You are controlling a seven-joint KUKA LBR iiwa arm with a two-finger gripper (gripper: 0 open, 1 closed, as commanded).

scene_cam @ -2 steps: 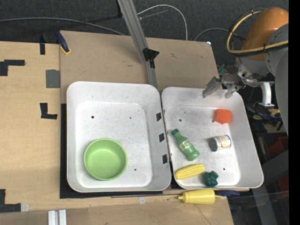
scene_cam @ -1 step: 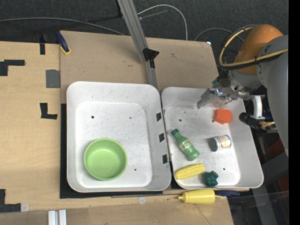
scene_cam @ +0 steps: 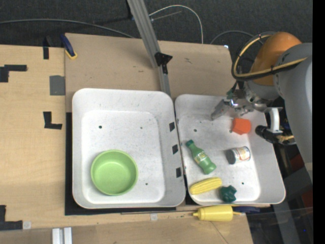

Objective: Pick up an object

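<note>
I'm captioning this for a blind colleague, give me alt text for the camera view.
The gripper hangs over the right bin, near an orange block, small can, green bottle and corn cob. The left bin holds a green bowl.

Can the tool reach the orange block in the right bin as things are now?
Probably yes. The tool hovers just up and left of the orange block, which lies apart from the can and green bottle, with nothing over it.

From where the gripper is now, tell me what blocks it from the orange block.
Nothing visible does. The gripper is over the right bin, and the orange block lies just beside it on open bin floor. The can and the green bottle lie farther off, beyond the block.
</note>
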